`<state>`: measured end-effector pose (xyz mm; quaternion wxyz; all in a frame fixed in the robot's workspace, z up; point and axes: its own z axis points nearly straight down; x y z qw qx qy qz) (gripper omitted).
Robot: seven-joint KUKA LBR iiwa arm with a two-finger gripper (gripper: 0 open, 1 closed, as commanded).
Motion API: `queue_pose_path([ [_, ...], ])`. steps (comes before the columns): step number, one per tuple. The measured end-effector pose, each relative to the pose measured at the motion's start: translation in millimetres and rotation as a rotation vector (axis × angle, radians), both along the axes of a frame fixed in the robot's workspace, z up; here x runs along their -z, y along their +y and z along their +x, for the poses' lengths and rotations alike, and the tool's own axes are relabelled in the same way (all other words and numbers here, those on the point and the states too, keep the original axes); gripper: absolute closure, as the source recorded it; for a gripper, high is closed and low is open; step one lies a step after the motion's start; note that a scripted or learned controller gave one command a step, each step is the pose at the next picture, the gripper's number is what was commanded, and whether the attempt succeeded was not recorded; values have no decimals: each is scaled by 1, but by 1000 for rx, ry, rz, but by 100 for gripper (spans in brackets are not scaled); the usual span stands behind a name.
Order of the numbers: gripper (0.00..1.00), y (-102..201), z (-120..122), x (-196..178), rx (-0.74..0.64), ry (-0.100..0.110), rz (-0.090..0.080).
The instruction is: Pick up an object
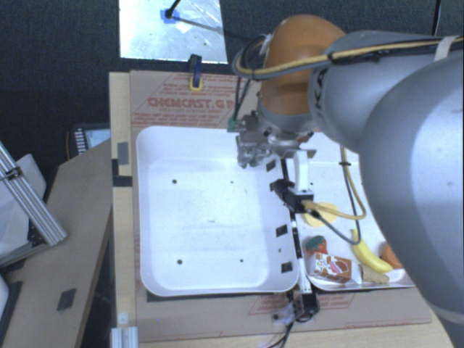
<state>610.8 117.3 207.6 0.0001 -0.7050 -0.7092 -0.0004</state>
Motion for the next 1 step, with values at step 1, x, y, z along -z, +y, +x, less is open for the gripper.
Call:
queue_pose_path([
  [1, 100, 57, -5, 52, -2, 2, 0],
])
